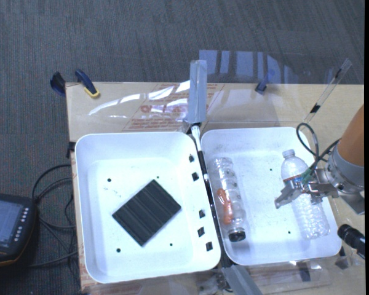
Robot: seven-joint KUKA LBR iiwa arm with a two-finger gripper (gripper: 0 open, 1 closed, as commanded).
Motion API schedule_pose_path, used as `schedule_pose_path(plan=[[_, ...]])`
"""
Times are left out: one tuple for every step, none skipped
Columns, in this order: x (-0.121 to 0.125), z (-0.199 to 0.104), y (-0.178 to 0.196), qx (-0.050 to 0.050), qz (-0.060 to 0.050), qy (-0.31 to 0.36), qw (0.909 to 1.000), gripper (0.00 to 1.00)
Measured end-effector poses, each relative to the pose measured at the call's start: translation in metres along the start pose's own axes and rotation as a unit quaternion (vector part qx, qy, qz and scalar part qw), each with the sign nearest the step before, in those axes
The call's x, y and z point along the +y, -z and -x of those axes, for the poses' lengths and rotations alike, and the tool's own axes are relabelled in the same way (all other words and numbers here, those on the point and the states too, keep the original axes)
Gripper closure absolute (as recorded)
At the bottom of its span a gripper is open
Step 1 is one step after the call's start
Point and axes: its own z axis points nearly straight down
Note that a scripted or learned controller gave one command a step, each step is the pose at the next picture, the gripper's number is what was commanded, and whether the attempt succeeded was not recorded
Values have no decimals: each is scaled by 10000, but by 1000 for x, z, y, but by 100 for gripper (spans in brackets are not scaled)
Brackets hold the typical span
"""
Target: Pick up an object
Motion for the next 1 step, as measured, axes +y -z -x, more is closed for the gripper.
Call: schedule_pose_path(plan=[[40,-31,-122,-13,-1,-95,10000,0]])
